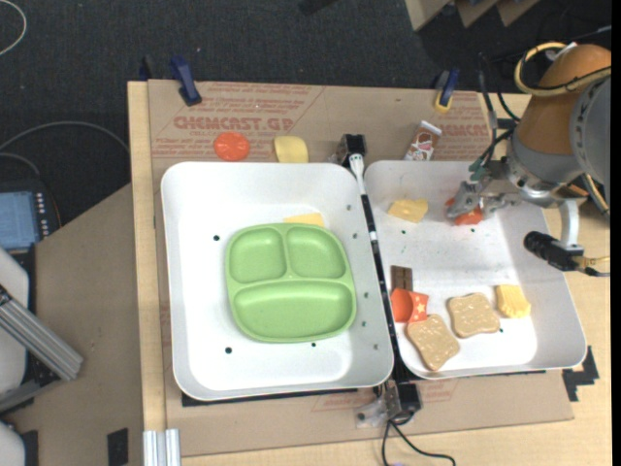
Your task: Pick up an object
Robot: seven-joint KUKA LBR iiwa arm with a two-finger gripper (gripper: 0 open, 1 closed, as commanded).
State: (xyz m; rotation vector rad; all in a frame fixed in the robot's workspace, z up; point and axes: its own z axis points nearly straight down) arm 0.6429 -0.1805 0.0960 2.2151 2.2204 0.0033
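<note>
Your gripper (pixel 467 205) is down low in the right bin (pixel 553 352), up near the back wall, w/ a small red-orange object (pixel 470 217) right under the fingertips. Looks like you're at the grasp step, closing in on that piece. Can't tell if the jaws are apart or pinched, too small and blurred, so don't count it as held yet.

Other candidates in that bin: yellow cheese wedge (pixel 408 209) just to the left of the gripper, two toast slices (pixel 432 341) (pixel 473 314) toward the front, a yellow chunk (pixel 511 301) beside them, an orange-red piece (pixel 408 306) by the divider. Left bin (pixel 184 289) has the green divided plate (pixel 289 283) w/ a yellow slice (pixel 305 219) peeking out behind it.

Next move, my read: confirm the pinch, then lift straight up, slow. The red bit sits near the bin wall, so a sideways drag could knock it away. If it doesn't rise w/ the fingers, re-aim.
</note>
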